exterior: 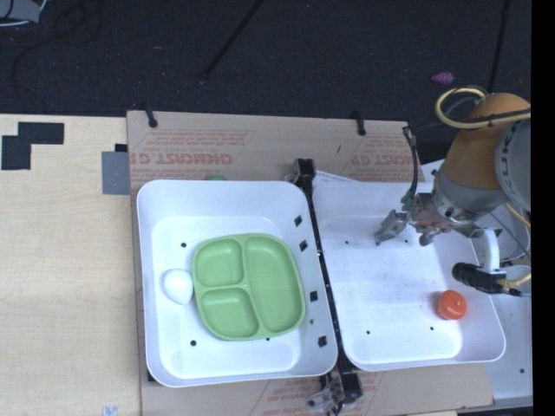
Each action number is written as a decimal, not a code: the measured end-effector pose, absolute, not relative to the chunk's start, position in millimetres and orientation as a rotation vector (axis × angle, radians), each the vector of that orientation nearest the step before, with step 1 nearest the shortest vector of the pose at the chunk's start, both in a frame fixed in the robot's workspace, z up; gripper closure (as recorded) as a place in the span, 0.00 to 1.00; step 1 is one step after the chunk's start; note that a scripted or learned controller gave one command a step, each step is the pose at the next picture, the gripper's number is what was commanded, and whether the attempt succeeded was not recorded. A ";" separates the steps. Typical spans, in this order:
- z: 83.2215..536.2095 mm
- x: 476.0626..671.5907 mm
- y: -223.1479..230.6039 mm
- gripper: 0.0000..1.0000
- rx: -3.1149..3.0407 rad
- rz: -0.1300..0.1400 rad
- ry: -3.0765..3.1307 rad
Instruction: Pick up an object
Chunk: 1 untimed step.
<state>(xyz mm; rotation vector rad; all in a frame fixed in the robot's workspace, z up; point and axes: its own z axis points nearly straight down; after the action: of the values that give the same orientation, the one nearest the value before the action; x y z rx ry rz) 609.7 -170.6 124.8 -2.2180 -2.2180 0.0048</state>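
I see the gripper (408, 229) over the right bin (381, 336), fingers (388, 227) spread apart, nothing between them, touching nothing I can make out. Orange ball (451, 304) lies well off to the fingers' lower right. Green tray (247, 285) and white egg (178, 285) sit in the left bin (160, 354).

A robotics lab: two shallow white plastic bins (165, 232) clipped side by side on a brown printed cardboard sheet (260, 150) over a pale wooden bench (61, 258), loose black cables (234, 24) crossing dark carpet (303, 50) behind.
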 end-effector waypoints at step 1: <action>137.9 610.0 -171.3 1.00 -2.221 0.003 -2.218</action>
<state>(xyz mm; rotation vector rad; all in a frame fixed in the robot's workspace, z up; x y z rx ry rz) 610.0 -171.3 137.9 -2.2209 -2.2175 0.0032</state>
